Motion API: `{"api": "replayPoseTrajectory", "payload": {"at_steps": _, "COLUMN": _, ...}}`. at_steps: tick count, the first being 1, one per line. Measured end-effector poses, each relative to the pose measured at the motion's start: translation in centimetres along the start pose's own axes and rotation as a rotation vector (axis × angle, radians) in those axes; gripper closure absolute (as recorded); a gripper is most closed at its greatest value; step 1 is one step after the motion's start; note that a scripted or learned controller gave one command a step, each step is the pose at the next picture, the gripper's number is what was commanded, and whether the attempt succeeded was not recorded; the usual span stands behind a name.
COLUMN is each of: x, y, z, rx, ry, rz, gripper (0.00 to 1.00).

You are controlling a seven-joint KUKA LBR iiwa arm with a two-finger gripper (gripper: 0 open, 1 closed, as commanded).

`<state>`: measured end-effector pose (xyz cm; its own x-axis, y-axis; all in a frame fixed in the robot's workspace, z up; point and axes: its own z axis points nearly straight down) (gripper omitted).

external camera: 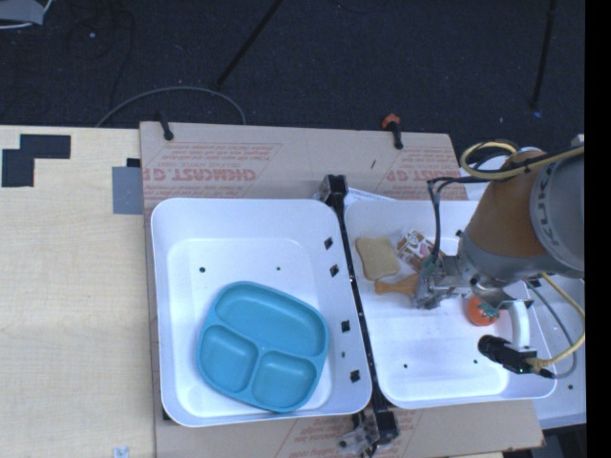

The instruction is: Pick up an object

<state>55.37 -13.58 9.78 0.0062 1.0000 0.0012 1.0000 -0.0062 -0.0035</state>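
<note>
Nearest the camera, at the bottom edge of the view, a black clamp (374,429) sits where the two white bins meet. Above it on the left, the left bin (181,227) holds a blue divided plate (263,346). The candidates for picking lie in the right bin (430,380): a tan bread-like piece (378,256), a small orange sliver (401,285) just beside it, a small patterned item (416,244) and an orange-red round object (477,312) partly hidden under the arm. The gripper (431,289) is low among these, near the sliver's end, but whether it is released or clenched cannot be told from this angle, and nothing is visibly between its tips. The risk is crowding: with the pieces so close together, the descent could nudge the sliver or tan piece aside, or close on an edge that slips free, or catch two things at once. The wrist's cables (554,346) also hang near the bin wall.
</note>
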Motion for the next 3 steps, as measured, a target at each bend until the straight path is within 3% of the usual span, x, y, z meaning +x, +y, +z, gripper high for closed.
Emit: {"api": "replayPoseTrajectory", "payload": {"at_steps": 3, "x": 0.1, "y": 0.7, "z": -14.0, "rx": -0.006, "ry": -0.002, "rz": -0.007, "gripper": 1.0}}
